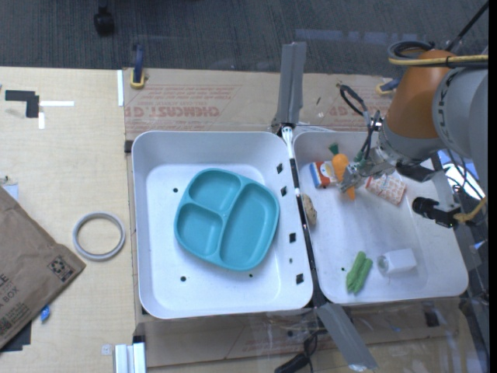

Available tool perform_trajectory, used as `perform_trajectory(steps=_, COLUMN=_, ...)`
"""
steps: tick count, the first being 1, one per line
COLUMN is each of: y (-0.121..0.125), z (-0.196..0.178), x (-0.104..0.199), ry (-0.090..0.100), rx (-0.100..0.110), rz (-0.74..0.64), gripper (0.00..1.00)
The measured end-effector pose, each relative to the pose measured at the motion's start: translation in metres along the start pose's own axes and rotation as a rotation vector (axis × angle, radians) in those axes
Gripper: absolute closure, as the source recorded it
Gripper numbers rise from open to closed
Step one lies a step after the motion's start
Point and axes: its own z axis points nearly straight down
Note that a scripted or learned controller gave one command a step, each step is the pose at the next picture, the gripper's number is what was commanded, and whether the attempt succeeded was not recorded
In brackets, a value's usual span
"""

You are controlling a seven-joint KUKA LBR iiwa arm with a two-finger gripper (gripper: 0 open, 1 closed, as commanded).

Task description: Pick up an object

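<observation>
Two white bins are being seen from above: the left bin [147, 231] is being occupied by a teal divided plate [227, 218], while the right bin [435, 286] is being shared by an orange carrot toy [340, 166], a blue-and-white packet [321, 174], a red-patterned packet [387, 186], a green pea pod [358, 272], a white block [397, 262] and a brown lump [309, 209] at its left wall. The gripper [354, 179] is being held low over the right bin, just beside the carrot toy. A tape ring [99, 235] is being left on the bench [62, 169] to the left.
</observation>
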Motion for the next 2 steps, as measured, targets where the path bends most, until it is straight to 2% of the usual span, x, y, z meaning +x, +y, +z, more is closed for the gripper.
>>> perform_trajectory(steps=1, y=0.035, z=-0.091, x=0.039, ry=0.001, rx=-0.002, rz=0.066, gripper=1.00)
perform_trajectory(steps=2, y=0.037, z=-0.102, x=0.086, ry=0.002, rx=0.000, rz=0.062, gripper=1.00)
